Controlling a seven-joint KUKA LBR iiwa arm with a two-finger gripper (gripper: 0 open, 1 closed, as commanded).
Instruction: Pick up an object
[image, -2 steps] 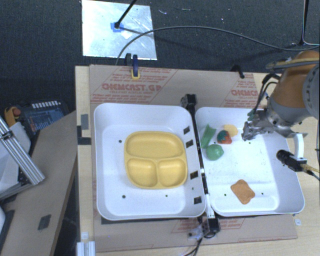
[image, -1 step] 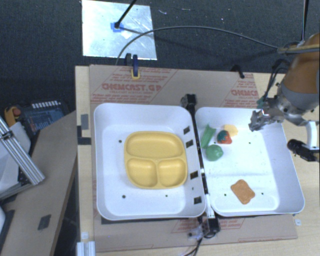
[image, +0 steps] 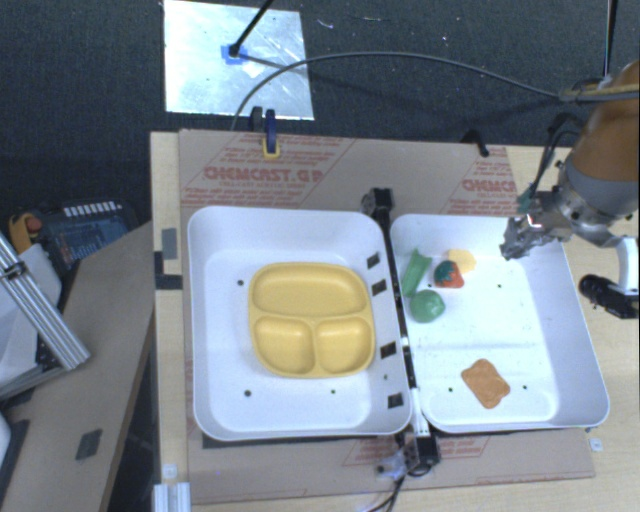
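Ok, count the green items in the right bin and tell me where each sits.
2. A long green piece leans by the bin's left wall; a rounder green one lies just below it, beside the red item. None looks hidden.

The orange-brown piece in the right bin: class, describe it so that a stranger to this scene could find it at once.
Start at the right bin of the two white ones. Look toward its near edge, away from the cluster of green, red and yellow toys by the divider. There the orange-brown piece lies alone, flat and toast-like, the only brownish thing in that bin.

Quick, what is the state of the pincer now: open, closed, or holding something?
Pincer: cannot be told; it hovers over the right bin's far edge, with no object seen in it.
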